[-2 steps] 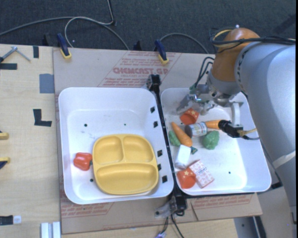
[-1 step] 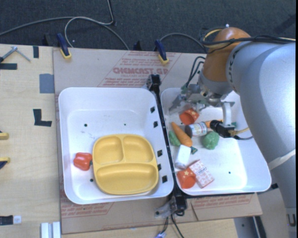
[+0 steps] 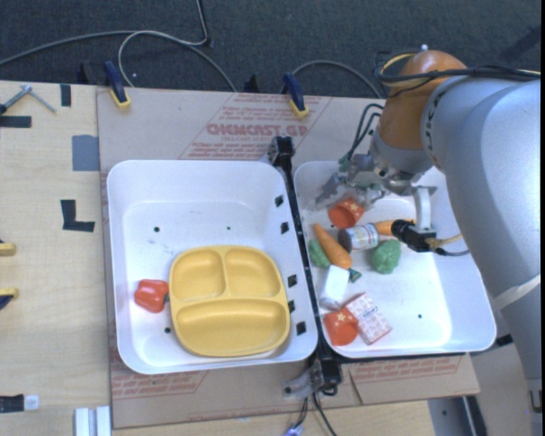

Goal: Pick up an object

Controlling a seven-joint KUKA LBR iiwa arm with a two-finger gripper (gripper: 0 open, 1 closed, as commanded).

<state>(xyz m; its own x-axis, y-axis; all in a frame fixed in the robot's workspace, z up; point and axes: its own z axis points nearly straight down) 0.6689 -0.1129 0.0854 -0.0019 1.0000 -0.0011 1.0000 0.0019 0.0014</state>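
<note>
Behind the white bins (image 3: pixel 127 243), red "CHEMCAST" lettering (image 3: pixel 245 130) marks the board; pincer (image 3: pixel 350 189) state unclear

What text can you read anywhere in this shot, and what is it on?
"CHEMCAST" in red, repeated diagonally, on the brown board under the bins; the smaller print beside it is too blurred to read.
Small box in the right bin: red pattern, print illegible.
Small bottle: label too small to read.

The grey arm (image 3: pixel 490 143) reaches in from the right, its end effector (image 3: pixel 350 189) pointing down-left.
</note>
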